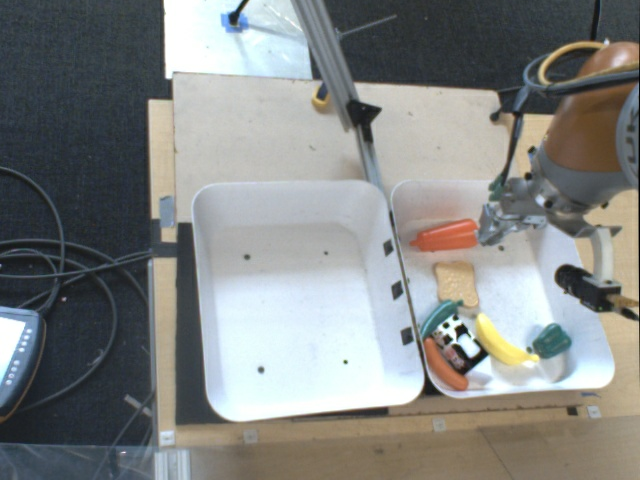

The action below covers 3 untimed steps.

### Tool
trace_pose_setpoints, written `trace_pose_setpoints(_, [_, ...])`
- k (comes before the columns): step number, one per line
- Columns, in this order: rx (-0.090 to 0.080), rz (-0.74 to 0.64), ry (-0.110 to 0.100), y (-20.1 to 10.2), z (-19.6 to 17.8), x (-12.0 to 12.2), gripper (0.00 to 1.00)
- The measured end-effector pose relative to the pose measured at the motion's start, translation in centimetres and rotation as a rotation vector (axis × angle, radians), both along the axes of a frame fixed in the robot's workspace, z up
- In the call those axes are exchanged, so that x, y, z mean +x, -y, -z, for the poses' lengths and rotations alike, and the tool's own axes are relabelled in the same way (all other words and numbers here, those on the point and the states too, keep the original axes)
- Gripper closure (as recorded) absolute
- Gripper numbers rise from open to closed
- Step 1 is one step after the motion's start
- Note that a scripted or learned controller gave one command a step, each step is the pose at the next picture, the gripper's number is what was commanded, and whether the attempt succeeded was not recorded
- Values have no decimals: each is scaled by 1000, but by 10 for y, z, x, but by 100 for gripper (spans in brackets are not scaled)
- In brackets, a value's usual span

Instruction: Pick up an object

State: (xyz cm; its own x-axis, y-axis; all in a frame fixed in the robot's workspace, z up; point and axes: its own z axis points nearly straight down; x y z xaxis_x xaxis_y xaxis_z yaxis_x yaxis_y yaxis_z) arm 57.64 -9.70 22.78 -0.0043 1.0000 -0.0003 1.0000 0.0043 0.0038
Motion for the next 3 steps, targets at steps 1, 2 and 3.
trace_pose_setpoints(1, [3,-6,-2,-54,-11,-9,100])
trace_pose_setpoints(2, [3,-7,-2,-107,-20,-15,100])
trace_pose_setpoints(3, [3,-8,-3,-163,-24,-24,100])
